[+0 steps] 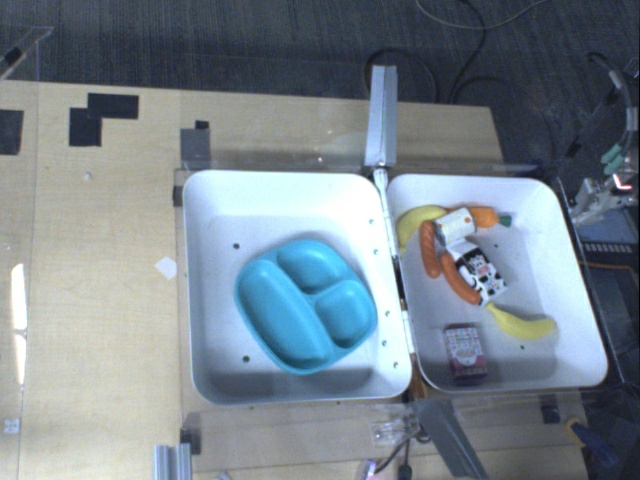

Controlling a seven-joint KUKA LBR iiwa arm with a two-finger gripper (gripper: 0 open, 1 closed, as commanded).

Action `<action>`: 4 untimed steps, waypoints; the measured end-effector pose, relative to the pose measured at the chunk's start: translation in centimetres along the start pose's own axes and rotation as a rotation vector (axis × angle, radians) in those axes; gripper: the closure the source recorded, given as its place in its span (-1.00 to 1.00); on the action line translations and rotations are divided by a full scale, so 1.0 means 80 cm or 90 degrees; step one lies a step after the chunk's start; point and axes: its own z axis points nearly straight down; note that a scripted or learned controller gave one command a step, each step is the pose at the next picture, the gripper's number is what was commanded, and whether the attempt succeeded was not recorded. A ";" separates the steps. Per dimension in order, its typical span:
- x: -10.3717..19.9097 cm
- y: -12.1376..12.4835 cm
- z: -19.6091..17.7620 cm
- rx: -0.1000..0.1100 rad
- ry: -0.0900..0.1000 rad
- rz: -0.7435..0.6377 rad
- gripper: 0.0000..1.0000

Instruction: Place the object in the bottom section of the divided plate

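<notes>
Two white bins sit side by side. The blue divided plate (305, 303) lies in the left bin (215, 228). Toys, like a yellow banana (522, 322) and a pink packet (466, 352), lie in the right bin (560, 268).

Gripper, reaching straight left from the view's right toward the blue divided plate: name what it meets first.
Probably the right white bin's rim, then the black-and-white toy; height is unclear.
</notes>
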 end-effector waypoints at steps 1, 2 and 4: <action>0.036 0.046 0.130 0.002 0.001 0.001 1.00; 0.107 0.025 0.190 0.003 0.001 0.061 1.00; 0.074 0.104 0.327 -0.003 0.000 0.005 1.00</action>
